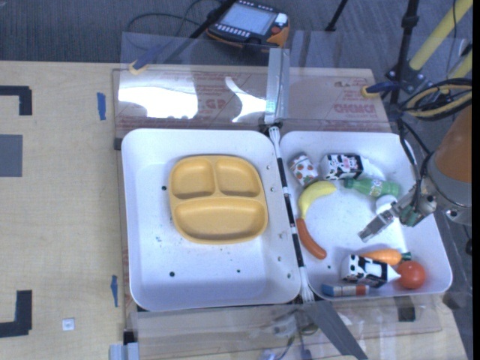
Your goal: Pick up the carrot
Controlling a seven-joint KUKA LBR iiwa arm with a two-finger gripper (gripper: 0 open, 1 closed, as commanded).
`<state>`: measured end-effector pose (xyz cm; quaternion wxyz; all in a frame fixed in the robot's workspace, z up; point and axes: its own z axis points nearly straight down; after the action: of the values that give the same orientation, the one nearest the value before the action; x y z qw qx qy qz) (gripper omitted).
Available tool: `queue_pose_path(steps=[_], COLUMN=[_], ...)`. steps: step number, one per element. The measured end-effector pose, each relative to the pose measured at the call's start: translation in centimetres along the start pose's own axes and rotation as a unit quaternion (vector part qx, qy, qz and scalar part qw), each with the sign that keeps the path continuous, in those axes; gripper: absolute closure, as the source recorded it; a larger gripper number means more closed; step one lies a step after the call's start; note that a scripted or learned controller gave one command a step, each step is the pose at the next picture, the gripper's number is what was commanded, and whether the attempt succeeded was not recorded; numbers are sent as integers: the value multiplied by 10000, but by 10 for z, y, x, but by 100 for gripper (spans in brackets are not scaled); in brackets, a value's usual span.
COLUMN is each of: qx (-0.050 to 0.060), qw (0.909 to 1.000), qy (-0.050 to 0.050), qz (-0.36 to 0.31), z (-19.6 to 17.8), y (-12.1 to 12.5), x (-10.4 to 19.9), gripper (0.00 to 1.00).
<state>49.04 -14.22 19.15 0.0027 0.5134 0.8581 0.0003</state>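
Observation:
The carrot [383, 256] is a small orange piece with a green end, lying in the right bin [431, 235] near its front right. It rests against the top of a black-and-white cow-patterned toy [367, 270], with a red tomato [412, 275] just to its right. My gripper [375, 226] hovers slightly above and to the left of the carrot, reaching in from the right at a slant. Nothing shows in its grasp.
The right bin also holds a yellow banana [316, 195], an orange-red sausage [310, 241], a second cow-patterned toy [343, 166], a green bottle [367, 186], a spotted red-and-white toy [303, 169] and a marker [344, 290]. A yellow divided plate [217, 198] sits in the left bin [150, 261].

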Motion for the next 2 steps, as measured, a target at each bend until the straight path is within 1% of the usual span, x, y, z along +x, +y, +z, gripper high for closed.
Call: queue_pose_path(steps=[1,2], qx=[-24,-35], qw=[9959,9840], qy=[-23,-26], qz=[-901,-1781], z=[81,104], y=[-21,-30], x=[-26,-42], gripper=[0,0])
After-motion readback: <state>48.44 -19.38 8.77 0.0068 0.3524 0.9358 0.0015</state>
